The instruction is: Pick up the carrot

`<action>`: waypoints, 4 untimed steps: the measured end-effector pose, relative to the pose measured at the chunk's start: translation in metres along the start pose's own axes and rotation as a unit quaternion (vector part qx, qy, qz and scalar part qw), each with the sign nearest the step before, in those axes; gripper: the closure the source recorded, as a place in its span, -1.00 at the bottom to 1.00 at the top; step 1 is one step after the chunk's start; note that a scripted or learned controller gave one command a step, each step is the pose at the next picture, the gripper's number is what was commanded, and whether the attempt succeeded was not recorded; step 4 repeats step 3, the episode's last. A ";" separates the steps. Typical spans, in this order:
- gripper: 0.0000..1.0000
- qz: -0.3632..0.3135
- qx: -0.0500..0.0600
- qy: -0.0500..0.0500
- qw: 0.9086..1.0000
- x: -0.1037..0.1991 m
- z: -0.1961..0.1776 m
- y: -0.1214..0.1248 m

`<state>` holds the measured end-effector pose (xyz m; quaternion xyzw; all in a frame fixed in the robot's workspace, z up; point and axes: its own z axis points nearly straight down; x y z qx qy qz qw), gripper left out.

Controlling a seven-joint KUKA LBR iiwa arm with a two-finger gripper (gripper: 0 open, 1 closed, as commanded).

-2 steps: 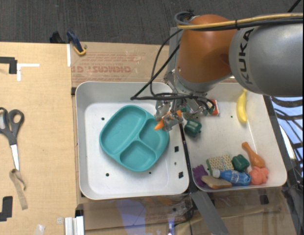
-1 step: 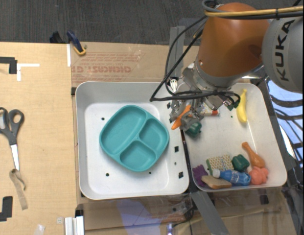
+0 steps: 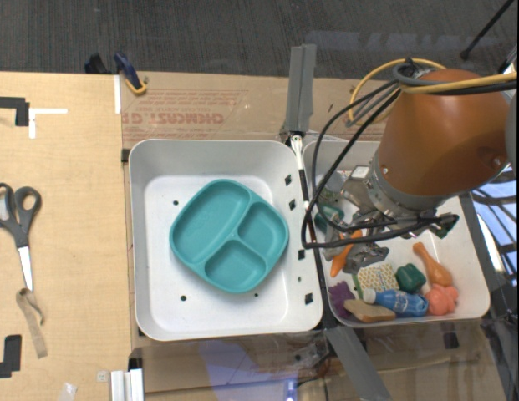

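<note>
The carrot (image 3: 341, 258) is seen lying in the right bin (image 3: 475, 306) beneath the pincer (image 3: 357, 242), whose opening cannot be told; lifting is judged not yet done.

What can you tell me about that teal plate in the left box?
The plate is a teal, rounded-square tray, seemingly plastic, with three sunken sections: one large along its upper left, two smaller ones toward the right and bottom. All three sections look bare. It lies flat, turned at an angle, near the middle of the left bin, resting on the bin's white floor. Nothing else touches it.
</note>
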<state>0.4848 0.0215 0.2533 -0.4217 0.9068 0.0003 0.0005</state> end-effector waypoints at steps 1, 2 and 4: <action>1.00 -0.251 -0.002 0.000 0.968 -0.002 0.062 -0.013; 1.00 -0.249 -0.002 -0.001 0.969 -0.003 0.054 -0.013; 1.00 -0.435 -0.001 -0.001 0.901 -0.020 -0.007 -0.031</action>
